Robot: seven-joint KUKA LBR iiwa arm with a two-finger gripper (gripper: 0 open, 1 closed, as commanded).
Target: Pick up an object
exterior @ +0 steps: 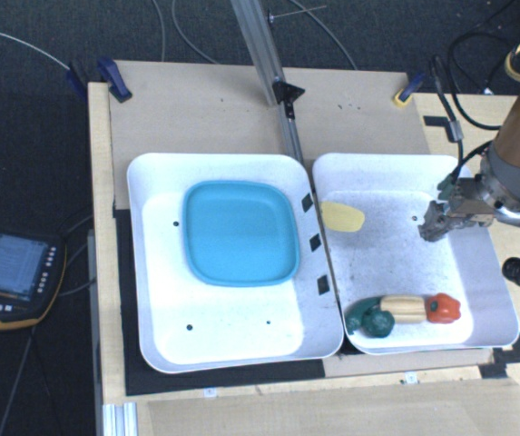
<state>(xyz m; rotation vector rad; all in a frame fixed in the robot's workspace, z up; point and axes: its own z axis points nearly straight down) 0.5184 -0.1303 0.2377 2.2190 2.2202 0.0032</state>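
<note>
On the bench [205, 107] sit two shallow white bins side by side. Left bin [151, 334] holds a blue square plate [241, 232], lying flat, roughly centred and a bit toward the far side. A few small dark specks on the white floor near it, too small to tell what they are.

Right bin [377, 175] has the loose stuff. Yellow piece [342, 216] lies near the far-left corner, close to the wall shared w/ the left bin. Along the near edge, three things in a row: dark green lump [370, 319] at left, tan stick-shaped item [403, 309] in the middle, red-orange piece [442, 308] at right. Green lump touches the tan item; the red piece touches its other end, or nearly.

Arm comes in from the right, grey w/ orange band. Gripper [434, 225] sits over the right part of the right bin, above bare floor, well apart from the yellow piece and apart from the row at the near edge. Nothing between its tips that I can see; open or closed — can't tell from this angle.

Outside the bench, at left on the dark floor, lies a handheld control pad [10, 275] w/ a lit screen. Blue clamps [112, 78] at the far corners of the bench; metal pole [258, 30] slants across the far side.
</note>
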